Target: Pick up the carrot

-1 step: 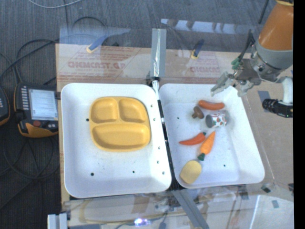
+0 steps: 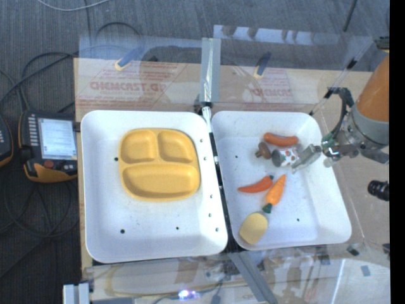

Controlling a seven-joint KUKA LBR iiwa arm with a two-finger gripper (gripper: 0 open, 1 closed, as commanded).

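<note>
The carrot (image 2: 276,191) lies in the right bin (image 2: 329,227), orange and tapered, with a small green top pointing toward the bin's front. It is tilted and nearly touches an orange-red pepper (image 2: 255,185) on its left. My gripper (image 2: 307,157) reaches in over the bin's right edge, up and to the right of the carrot and well apart from it. Its tip sits next to a small grey and white can (image 2: 284,158). Nothing that I can see is held in it.
The right bin also holds a reddish sausage (image 2: 280,139), a brown mushroom-like piece (image 2: 263,149) and a pale yellow fruit (image 2: 253,228) near the front. A yellow divided plate (image 2: 160,163) lies in the left bin (image 2: 101,233). A handheld pendant (image 2: 50,144) rests left of the bench.
</note>
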